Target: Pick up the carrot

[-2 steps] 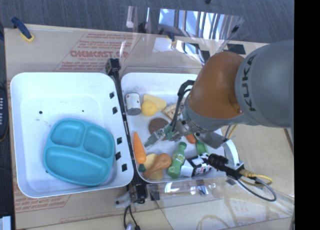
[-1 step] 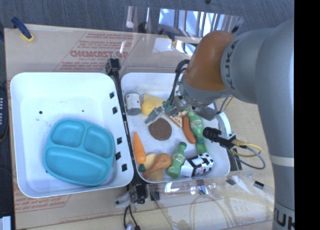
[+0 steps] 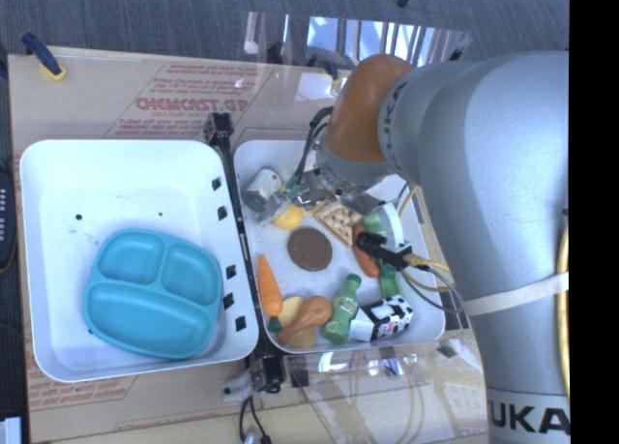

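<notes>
Carrot (image 3: 269, 284): small orange toy, tapered, lying flat just below frame centre. It runs roughly top-to-bottom along the left wall of the right bin (image 3: 253, 239), green end toward the bottom, fully exposed.

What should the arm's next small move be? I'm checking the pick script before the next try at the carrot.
Probably shift the end effector toward the near left side of the right bin. It sits at the bin's upper part, beside the yellow piece, while the carrot lies along the left wall, apart from it.
</notes>
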`<state>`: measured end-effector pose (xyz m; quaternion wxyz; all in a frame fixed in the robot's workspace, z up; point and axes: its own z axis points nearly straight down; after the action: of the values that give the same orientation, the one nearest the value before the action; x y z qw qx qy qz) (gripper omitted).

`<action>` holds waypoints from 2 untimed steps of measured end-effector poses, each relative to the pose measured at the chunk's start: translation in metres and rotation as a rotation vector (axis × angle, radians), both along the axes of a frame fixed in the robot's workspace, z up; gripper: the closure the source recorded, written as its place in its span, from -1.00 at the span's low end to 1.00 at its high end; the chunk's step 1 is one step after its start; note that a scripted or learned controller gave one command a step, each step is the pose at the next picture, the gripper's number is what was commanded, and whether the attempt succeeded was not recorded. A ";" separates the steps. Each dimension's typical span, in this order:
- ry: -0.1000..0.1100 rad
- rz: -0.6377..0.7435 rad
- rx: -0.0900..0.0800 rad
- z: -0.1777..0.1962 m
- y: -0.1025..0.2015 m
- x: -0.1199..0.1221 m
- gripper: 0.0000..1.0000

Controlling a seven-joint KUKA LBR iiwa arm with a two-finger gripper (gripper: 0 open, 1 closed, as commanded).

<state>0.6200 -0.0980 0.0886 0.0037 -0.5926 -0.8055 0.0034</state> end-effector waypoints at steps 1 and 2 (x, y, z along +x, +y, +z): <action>-0.002 0.008 -0.002 0.013 0.000 0.002 1.00; -0.006 -0.484 -0.003 0.104 0.026 -0.049 1.00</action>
<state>0.5713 -0.0725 0.1928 0.0015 -0.7682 -0.6402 0.0018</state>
